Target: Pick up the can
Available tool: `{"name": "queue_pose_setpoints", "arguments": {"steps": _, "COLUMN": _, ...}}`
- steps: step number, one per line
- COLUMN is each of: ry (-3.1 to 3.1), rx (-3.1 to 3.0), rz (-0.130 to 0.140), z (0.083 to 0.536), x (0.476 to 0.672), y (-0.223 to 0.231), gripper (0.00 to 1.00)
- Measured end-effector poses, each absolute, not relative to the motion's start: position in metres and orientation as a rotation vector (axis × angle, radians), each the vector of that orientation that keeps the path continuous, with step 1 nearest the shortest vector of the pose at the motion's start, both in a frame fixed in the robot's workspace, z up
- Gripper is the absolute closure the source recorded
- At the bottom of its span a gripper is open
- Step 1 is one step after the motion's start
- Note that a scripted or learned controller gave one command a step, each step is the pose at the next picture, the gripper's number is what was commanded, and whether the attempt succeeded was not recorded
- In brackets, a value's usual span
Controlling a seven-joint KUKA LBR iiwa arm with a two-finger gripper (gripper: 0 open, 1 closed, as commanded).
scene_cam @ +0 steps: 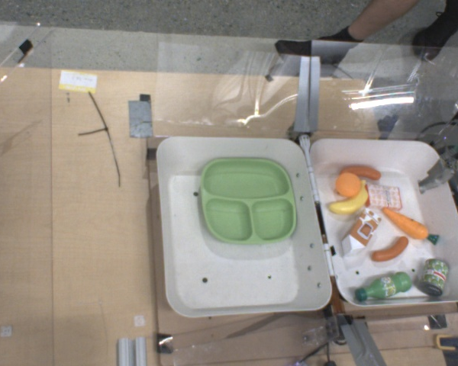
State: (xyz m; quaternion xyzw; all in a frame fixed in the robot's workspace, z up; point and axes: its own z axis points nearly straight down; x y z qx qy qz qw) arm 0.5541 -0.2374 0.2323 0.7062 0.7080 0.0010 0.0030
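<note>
The can [435,276] lies in the near right corner of the right bin [424,152], green and dark with a label, tilted so that its long axis runs roughly from far right to near left, close to the bin's near wall. The gripper [440,175] is seen at the far right edge of the same bin, a grey metallic part over the right wall; whether it is spread or closed cannot be told from this view, and nothing is seen held in it. The can therefore lies toward the near side of the gripper, almost straight along the right wall, with a clear stretch of bin floor between. A green bottle [384,286] lies just left of the can, end toward it, apparently touching or nearly so; this is judged the main obstruction to a grasp from the left side. A sausage [389,249] and a carrot [408,224] lie farther off to the can's far left, near but apart. A small carton [363,231], a banana [349,203], an orange [349,184] and a second sausage [359,172] occupy the bin's left half. The left bin [175,280] carries a green divided plate [249,200], well away from the work.
</note>
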Motion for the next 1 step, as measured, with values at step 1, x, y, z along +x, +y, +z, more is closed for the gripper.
{"name": "queue_pose_setpoints", "arguments": {"steps": 1, "ry": 1.769, "rx": 2.593, "rz": 0.0, "z": 0.1511, "x": 0.5374, "y": -0.2548, "gripper": 0.0}}
